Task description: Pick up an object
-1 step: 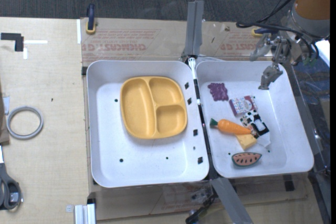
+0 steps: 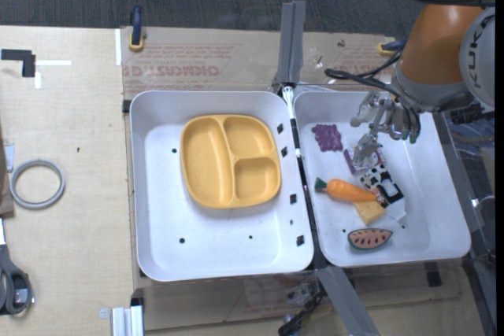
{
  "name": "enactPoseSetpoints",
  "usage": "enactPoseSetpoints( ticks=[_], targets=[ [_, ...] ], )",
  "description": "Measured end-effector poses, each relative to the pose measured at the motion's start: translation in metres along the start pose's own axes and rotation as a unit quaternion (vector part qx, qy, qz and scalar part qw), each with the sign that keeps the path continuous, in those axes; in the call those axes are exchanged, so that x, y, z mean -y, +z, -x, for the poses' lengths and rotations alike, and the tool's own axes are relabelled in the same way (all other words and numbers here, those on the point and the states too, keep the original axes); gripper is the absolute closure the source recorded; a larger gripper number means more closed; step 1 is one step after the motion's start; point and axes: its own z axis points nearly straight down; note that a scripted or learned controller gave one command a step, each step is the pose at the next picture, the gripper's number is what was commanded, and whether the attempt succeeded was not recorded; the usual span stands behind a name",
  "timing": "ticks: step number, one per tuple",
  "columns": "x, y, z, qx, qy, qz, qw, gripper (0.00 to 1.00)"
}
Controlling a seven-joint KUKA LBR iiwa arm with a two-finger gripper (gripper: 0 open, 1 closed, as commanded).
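Right by pincer (image 2: 368, 156), grip state unclear: orange carrot (image 2: 351, 190) w/ green top, lying flat in rt bin (image 2: 441, 193).

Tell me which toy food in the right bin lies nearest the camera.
The watermelon slice: it lies at the bin's near edge, below the carrot, the cheese wedge and the purple grapes.

Yellow divided plate (image 2: 231, 161), orange carrot (image 2: 352, 190) with green top, purple grapes (image 2: 327, 138), red-and-green watermelon slice (image 2: 369, 238), white bins (image 2: 150, 193)
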Motion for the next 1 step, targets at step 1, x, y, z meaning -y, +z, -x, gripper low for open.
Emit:
enactPoseSetpoints(
  ticks=[1],
  targets=[
    [-0.0092,0.0437,-0.0267,0.0,0.103,0.0,0.9947,0.0]
  ],
)
